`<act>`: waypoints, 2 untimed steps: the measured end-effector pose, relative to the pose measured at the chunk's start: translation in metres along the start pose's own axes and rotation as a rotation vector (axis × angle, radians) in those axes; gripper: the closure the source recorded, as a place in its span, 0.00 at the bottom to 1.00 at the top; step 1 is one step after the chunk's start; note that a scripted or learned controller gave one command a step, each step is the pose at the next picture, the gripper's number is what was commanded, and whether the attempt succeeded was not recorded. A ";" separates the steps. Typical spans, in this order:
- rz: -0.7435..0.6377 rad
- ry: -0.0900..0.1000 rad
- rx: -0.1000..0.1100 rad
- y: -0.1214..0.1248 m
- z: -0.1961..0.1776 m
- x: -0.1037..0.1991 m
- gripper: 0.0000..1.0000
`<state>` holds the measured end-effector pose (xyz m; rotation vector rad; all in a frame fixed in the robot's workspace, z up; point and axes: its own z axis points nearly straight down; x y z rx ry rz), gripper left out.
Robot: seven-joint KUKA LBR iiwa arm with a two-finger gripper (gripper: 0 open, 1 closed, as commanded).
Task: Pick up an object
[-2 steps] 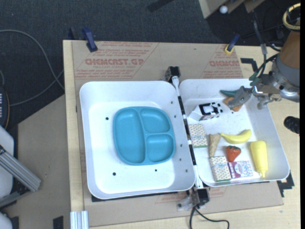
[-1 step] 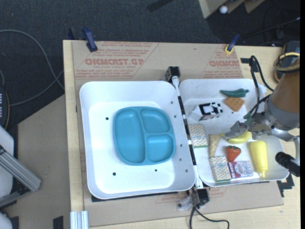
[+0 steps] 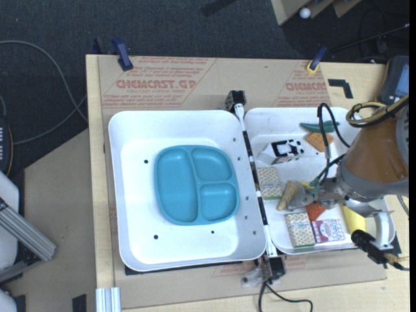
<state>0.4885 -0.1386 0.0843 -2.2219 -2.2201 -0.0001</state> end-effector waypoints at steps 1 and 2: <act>0.001 0.000 -0.002 0.000 -0.010 0.000 1.00; -0.002 0.000 -0.001 0.051 -0.101 0.064 1.00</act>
